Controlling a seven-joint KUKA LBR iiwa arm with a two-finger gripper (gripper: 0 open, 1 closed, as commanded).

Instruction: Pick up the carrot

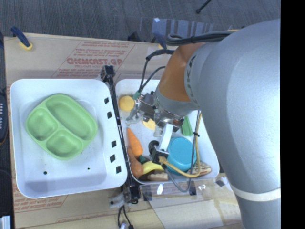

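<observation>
Starting with surface and room, what goes down first? asks the clerk.

Item one, says the checker: bench covered by a brown cardboard sheet [95, 56] with red print. Item two: dark ribbed carpet [71, 8] beyond it. Item three: left bin [14, 128], white, shallow, smooth, with rounded corners. Item four: right bin [131, 84], the same make, side by side with the first.

Contents, with material and shape?

Left bin: one green plate [61, 126], matte plastic, three compartments. Right bin: carrot [134, 143], orange and tapered, lying along the left wall near the front. A yellow ball [126, 103] sits near the far left corner. A blue round cup [182, 154] stands to the right of the carrot, and a curved yellow banana [152, 167] lies at the front.

And the gripper [140, 109]?

Over the right bin, just beside the yellow ball and apart from the carrot. Whether it is spread or pressed together cannot be told.
</observation>
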